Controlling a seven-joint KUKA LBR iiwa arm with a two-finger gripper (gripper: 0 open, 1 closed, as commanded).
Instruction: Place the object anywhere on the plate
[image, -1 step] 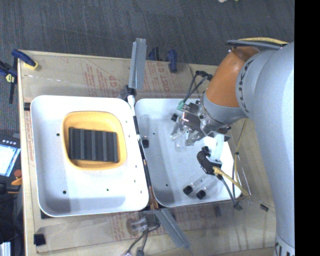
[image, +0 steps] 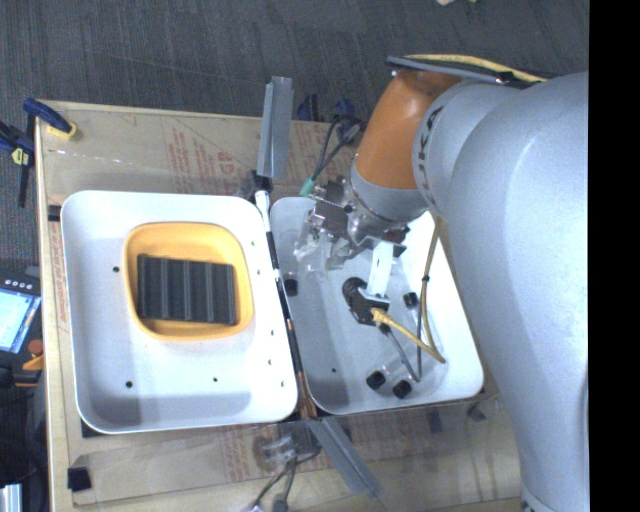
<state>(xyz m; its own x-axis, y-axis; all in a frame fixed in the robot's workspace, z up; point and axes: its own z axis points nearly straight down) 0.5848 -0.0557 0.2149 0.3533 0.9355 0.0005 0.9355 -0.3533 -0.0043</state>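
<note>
A yellow plate (image: 190, 243) lies in the left bin (image: 100, 390). On it rests a dark grey ridged rectangular object (image: 188, 290), flat and covering most of the plate's middle. My gripper (image: 322, 240) hangs low over the upper left part of the right bin (image: 340, 385), close to the wall between the two bins. It is well to the right of the plate and apart from the object. Nothing shows in its grasp.
The grey arm with its orange band (image: 400, 140) covers the right bin's right side. Two small black pieces (image: 390, 384) sit near that bin's front edge. A metal bar (image: 275, 125) stands behind the gap between the bins.
</note>
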